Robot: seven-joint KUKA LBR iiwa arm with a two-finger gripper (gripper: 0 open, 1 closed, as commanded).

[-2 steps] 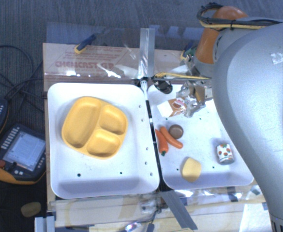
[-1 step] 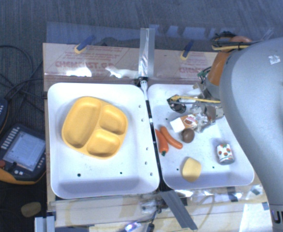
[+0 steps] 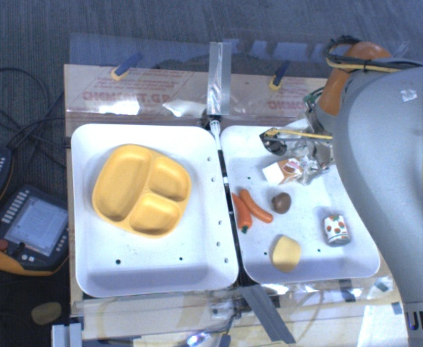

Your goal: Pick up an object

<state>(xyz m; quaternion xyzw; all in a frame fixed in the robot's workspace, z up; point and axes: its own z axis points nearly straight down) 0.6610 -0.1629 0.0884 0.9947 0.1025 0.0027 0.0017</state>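
Fingers [image 3: 292, 152]: you can't tell if they're open. Gripper sits over the carton [image 3: 283, 170], bin's [image 3: 356, 264] twelve o'clock; it could slip.

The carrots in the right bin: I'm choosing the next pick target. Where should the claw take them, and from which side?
Probably from straight above, across the middle of the carrots. They lie flat and slanted, side by side and touching, so closing across their narrow width suits them best. The bin divider is close on their left, so the claw should keep clear of that wall.
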